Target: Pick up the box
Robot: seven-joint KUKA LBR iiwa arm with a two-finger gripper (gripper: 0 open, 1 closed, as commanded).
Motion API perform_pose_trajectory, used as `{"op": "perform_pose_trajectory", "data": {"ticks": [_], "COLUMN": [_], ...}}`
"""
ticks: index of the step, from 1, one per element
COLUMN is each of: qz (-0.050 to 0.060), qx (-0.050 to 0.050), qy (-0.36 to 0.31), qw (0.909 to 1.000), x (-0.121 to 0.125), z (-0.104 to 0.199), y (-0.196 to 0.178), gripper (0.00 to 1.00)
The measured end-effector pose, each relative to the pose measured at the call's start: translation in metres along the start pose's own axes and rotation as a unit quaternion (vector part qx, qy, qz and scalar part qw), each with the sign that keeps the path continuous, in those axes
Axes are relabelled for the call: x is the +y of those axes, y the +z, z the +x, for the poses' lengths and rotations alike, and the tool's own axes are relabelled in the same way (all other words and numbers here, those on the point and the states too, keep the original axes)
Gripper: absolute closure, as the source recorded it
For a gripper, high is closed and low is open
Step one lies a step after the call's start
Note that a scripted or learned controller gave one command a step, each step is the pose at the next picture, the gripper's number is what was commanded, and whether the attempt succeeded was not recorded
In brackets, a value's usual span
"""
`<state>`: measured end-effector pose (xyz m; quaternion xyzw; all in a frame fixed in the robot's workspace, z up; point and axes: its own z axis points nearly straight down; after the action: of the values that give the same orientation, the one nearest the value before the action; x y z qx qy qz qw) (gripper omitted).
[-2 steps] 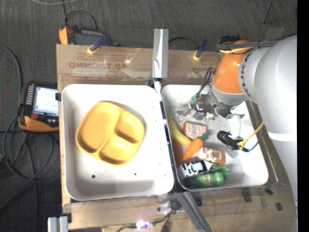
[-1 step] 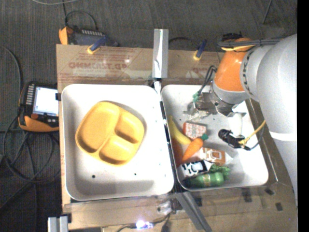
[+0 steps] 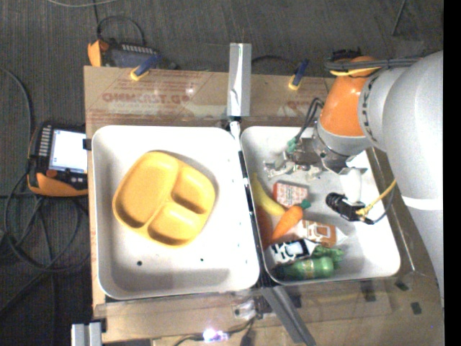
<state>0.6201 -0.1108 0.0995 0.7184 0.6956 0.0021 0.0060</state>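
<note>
One small red-brown cardboard box (image 3: 290,192) lay mid right white bin (image 3: 385,262), crowded by one yellow banana (image 3: 263,199) and one orange carrot (image 3: 287,222). Jaws (image 3: 301,157) near bin's far edge; state unclear. One yellow divided tray (image 3: 166,197) in left white bin (image 3: 115,280).

yellow tray (image 3: 166,197) in left bin (image 3: 108,265) | banana (image 3: 265,200), carrot (image 3: 288,222), green bottle (image 3: 311,267) in right bin (image 3: 385,254)

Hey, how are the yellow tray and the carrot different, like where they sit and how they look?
The yellow tray lies alone in the left bin; the carrot sits in the right bin among other items. The tray is broad, flat and split into compartments; the carrot is small, tapered and orange. The tray sits squarely, while the carrot lies at a slant beside the banana. Both rest inside white bins.
</note>
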Motion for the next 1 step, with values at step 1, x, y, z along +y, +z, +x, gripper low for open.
{"op": "perform_pose_trajectory", "data": {"ticks": [1], "qz": [0.000], "qx": [0.004], "qy": [0.048], "qw": [0.9988], "x": [-0.0029], "z": [-0.0184], "y": [0.0093], "gripper": [0.00]}}
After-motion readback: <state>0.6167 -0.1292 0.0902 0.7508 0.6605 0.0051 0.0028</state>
